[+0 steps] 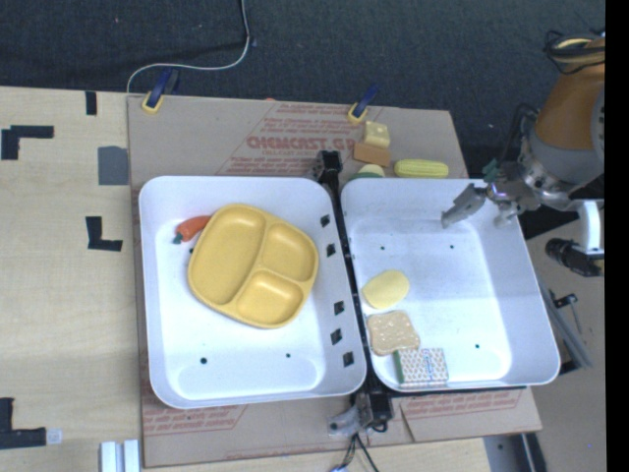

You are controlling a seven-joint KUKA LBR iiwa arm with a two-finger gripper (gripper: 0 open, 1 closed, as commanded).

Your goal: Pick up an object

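Observation:
My gripper [484,208] hangs over the far right edge of the right bin [491,264], below the arm's orange band. Its two fingers stand apart, open, with nothing between them. In the right bin's near left part lie a yellow oval piece [385,288], a tan toast-like square [393,332] and a patterned square pad [424,367], all well away from the gripper. The left bin [162,303] holds a yellow divided plate [254,264], with an orange carrot-like piece [192,227] partly tucked behind its far left edge.
Beyond the bins on the cardboard lie a brown block [371,151] with a small yellow block [376,131] behind it, a yellow corn cob [421,168] and a pale round piece [370,171]. A black divider [334,254] runs between the bins.

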